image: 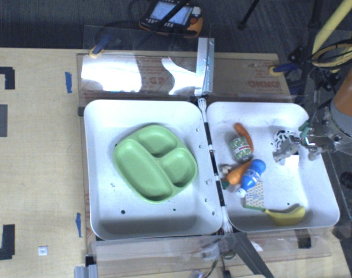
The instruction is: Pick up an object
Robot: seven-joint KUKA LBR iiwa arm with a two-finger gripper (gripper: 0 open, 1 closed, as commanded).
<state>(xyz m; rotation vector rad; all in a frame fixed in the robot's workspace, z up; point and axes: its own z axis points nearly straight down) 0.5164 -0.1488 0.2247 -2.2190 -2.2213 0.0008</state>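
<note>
My gripper hangs over the right part of the right bin, coming in from the right edge. Nothing shows in its grasp. To its left lie an orange sausage-shaped toy, a small green can, a carrot and a blue-capped bottle, all bunched near the bin's left wall. A yellow banana rests by the front wall, with a patterned card just left of it. The nearest of them, the blue-capped bottle, is about a hand's width to the gripper's lower left.
The left bin holds a green divided plate. A metal divider runs between the two bins. A clear panel stands behind the left bin, and a handheld pendant lies on the floor beyond.
</note>
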